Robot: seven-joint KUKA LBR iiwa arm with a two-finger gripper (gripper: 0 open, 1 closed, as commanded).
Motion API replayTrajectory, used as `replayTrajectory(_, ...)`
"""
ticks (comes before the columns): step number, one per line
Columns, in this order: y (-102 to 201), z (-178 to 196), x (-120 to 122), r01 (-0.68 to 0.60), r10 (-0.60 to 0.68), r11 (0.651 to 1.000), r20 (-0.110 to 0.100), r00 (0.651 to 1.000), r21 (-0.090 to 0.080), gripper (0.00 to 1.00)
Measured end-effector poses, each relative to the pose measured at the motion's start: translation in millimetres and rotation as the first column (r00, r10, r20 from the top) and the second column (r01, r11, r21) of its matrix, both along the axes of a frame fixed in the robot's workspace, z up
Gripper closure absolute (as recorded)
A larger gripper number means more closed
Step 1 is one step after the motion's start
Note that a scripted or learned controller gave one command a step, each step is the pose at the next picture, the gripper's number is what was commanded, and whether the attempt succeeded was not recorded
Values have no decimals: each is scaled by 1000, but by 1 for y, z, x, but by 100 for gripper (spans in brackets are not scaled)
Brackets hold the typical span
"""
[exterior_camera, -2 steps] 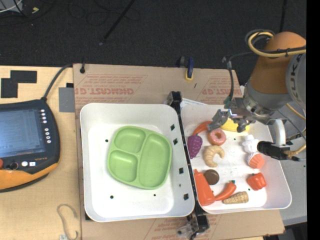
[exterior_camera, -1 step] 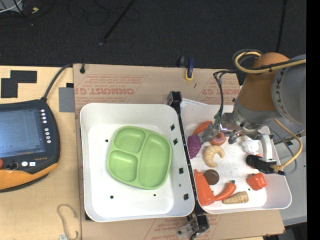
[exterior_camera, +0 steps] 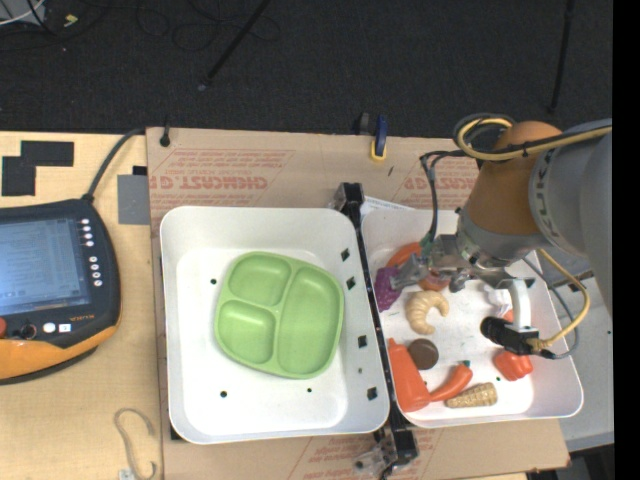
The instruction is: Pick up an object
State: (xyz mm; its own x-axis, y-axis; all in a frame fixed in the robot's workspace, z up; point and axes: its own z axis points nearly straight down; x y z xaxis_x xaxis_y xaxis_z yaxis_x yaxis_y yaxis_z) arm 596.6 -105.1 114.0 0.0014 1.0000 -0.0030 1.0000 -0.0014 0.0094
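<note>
My gripper [exterior_camera: 438,274] hangs low over the upper middle of the right bin [exterior_camera: 560,396], with the grey arm and its orange band behind it. Directly below it lies a pale croissant [exterior_camera: 428,311]. An orange piece [exterior_camera: 404,256] and a purple item [exterior_camera: 383,288] lie just to its left. Further forward are a brown round piece [exterior_camera: 423,353], an orange carrot-like block [exterior_camera: 405,374], a red chili [exterior_camera: 456,377] and a tan corn-like stick [exterior_camera: 473,396]. A red item [exterior_camera: 513,365] sits at the right.
The left bin [exterior_camera: 190,388] holds a green divided plate [exterior_camera: 280,314]. A black divider [exterior_camera: 362,308] runs between the bins. A control pendant [exterior_camera: 50,278] lies on the bench at far left.
</note>
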Motion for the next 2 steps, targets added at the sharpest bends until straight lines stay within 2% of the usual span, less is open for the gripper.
replayTrajectory(1,-2,8,-1,7,-7,1000,-6,1000,2,100)
replayTrajectory(2,-3,71,0,0,0,1000,-6,1000,2,100)
